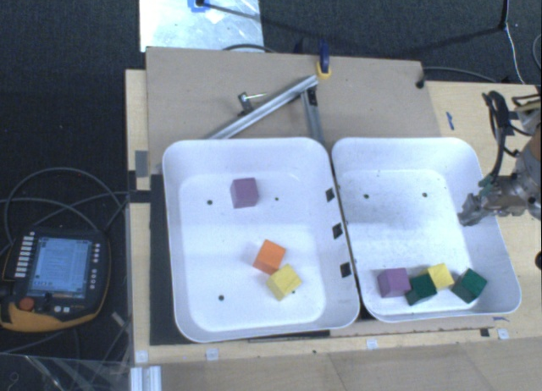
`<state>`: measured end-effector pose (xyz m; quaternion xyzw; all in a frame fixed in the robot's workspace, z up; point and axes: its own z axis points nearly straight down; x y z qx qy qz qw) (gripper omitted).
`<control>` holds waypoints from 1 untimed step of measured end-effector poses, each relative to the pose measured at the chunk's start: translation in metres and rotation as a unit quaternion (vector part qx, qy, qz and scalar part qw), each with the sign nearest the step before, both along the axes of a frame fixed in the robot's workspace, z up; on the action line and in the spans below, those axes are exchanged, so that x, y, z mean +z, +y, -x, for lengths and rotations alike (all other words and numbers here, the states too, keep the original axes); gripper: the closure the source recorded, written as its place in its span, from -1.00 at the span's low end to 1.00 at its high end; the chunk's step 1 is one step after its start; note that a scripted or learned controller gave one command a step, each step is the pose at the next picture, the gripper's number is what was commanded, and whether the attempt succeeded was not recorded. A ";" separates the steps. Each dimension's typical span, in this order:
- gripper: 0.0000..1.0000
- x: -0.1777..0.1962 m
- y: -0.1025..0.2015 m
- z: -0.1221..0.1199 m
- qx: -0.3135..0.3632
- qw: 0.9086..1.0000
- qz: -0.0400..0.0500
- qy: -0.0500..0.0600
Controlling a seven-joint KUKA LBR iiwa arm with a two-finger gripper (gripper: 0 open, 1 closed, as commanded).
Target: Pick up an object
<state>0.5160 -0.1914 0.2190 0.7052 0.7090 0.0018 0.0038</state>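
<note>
Seven small blocks lie in two shallow white plastic bins. Left bin (182, 212): a purple cube (244, 192) near the back, squared to the walls, and an orange cube (269, 256) touching a yellow cube (284, 282), both turned diagonal. Right bin (495, 237): a purple block (393, 281), dark green block (420, 289), yellow block (439, 276) and green block (469, 284) line the front wall. None has a clear long axis. At the right bin's right rim, the grey gripper (474, 209) reaches in from the right edge; whether it is clenched or released is unreadable.
</note>
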 end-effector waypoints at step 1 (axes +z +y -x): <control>1.00 -0.008 0.052 0.001 0.002 1.000 -0.002 0.003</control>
